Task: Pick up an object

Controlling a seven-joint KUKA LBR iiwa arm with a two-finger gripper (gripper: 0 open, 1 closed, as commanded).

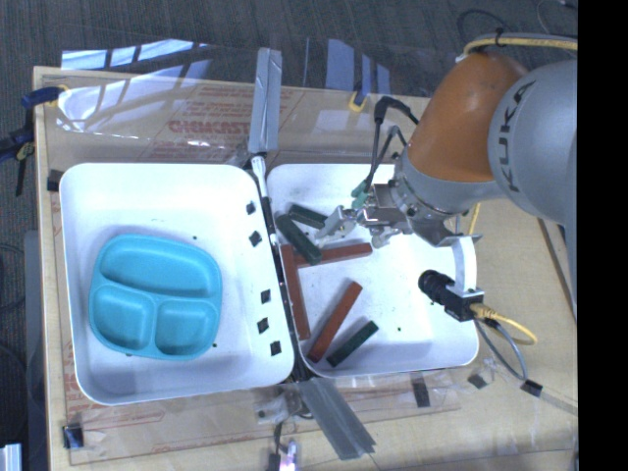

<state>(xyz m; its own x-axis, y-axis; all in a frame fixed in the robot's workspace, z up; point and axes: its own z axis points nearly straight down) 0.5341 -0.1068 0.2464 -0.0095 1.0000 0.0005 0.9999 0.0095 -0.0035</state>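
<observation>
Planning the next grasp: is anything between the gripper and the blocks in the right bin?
Nothing visible. The gripper hangs directly above the dark green blocks and brown block at the right bin's upper left.

- My arm is grey, with a rounded orange band above the wrist and dark "KUKA" lettering on its side.
- I see thin black cables looping near the wrist and a yellow cable along the top.
- The gripper looks metallic, silver-grey.
</observation>
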